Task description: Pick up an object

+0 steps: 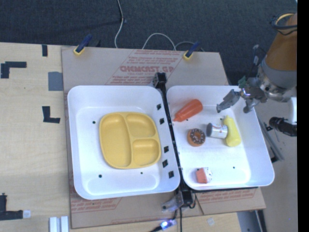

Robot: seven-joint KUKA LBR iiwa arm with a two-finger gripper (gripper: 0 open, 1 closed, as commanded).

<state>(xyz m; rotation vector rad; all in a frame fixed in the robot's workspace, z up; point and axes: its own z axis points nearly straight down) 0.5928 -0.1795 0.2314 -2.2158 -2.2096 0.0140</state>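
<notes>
The right bin (251, 170) holds an orange carrot (188, 109), a brown doughnut (196, 137), a silver cylinder (217, 130), a yellow banana (232, 132) and a small orange-and-white block (203, 175). My gripper (237, 102) hovers over the bin's upper right corner, above and right of the banana. Its two fingers (227, 101) are spread apart, with nothing between them. The arm with its orange band (282, 52) comes in from the right.
A yellow divided plate (129, 140) lies in the left bin (82, 129). Both bins rest on a cardboard sheet (145, 69) held by clamps at the back. A black divider (166, 129) runs between the bins.
</notes>
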